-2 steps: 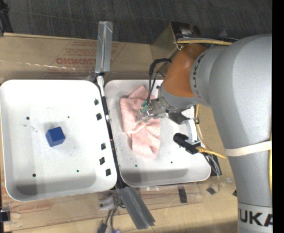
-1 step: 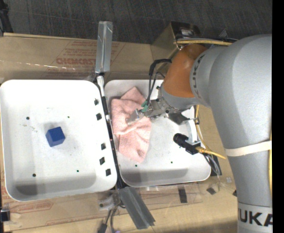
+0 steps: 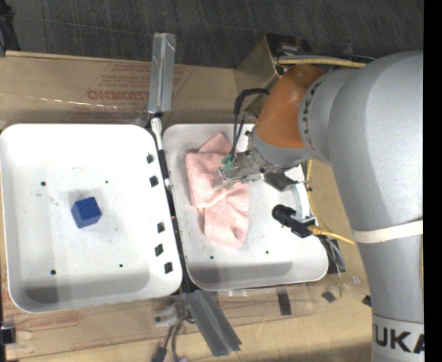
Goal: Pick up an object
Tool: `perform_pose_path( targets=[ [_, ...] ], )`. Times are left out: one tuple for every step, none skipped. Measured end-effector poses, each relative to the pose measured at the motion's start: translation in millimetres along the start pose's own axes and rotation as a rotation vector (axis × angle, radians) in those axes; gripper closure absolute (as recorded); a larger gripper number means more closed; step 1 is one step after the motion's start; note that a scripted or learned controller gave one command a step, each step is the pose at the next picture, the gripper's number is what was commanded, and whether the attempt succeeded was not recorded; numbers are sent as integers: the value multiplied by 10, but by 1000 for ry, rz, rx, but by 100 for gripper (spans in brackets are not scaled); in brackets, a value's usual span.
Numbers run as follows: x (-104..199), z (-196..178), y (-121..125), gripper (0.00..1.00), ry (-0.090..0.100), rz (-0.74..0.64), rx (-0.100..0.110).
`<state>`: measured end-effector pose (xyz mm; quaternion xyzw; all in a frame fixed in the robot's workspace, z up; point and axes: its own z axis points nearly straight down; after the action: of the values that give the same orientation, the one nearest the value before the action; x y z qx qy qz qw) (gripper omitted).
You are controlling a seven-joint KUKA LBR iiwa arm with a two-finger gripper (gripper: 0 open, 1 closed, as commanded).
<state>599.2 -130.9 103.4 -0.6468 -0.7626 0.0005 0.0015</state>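
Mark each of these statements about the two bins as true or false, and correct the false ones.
1. A blue cube lies in the left bin. True.
2. The pink cloth lies in the left bin. False: it lies crumpled in the right bin.
3. The tool is over the pink cloth. True.
4. The blue cube touches the pink cloth. False: they lie apart, in separate bins.
5. The arm's band above the wrist is green. False: it is orange.
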Motion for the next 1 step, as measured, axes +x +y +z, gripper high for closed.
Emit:
perform_pose_path(
  targets=[
    [-1, 0, 0, 0, 0, 0, 0]
  ],
)
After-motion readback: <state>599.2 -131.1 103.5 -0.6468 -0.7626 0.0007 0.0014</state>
